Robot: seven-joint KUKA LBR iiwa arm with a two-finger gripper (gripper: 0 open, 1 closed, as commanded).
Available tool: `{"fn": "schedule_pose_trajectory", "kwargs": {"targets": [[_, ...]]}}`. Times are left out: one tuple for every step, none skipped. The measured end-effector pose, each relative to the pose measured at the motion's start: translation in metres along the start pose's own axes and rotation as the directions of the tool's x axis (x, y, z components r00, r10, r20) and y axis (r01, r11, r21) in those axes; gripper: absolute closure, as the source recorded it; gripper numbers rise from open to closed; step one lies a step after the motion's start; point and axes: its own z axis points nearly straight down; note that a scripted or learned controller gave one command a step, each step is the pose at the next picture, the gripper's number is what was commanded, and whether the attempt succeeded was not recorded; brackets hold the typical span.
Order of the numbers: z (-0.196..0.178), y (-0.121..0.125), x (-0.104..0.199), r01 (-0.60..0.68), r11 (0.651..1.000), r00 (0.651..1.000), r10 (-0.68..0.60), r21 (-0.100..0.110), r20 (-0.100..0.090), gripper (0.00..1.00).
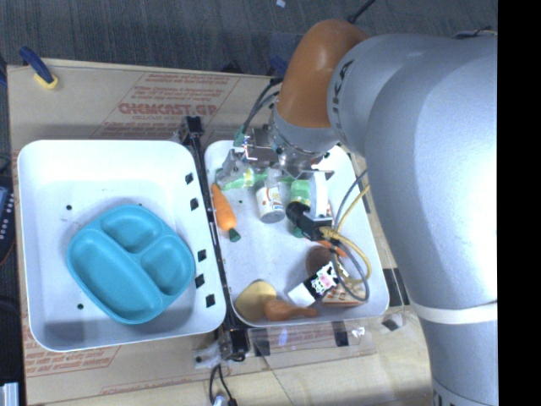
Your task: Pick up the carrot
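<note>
The carrot (pixel 224 211) is small and orange with a green stub at its lower end. It lies along the left wall of the right bin (pixel 272 250), pointing up and down the view. My gripper (pixel 256 161) hangs over the top of that bin, up and to the right of the carrot and apart from it, amid a cluster of other items. The grey wrist and orange band cover much of the gripper from above.
Under the gripper sit a green item (pixel 232 177), a small white container (pixel 271 204) and a green-and-white pack (pixel 302 191). A wooden spoon (pixel 264 303) and a black-and-white piece (pixel 319 283) lie at the bin's front. The left bin (pixel 51 176) holds a blue divided plate (pixel 131 262).
</note>
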Motion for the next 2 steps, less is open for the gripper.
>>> {"fn": "schedule_pose_trajectory", "kwargs": {"targets": [[0.0007, -0.0032, -0.0049, -0.095, 0.996, 0.996, 0.095, 0.003, 0.0, 0.0], [0.0007, -0.0032, -0.0049, -0.095, 0.996, 0.996, 0.095, 0.003, 0.0, 0.0]]}}
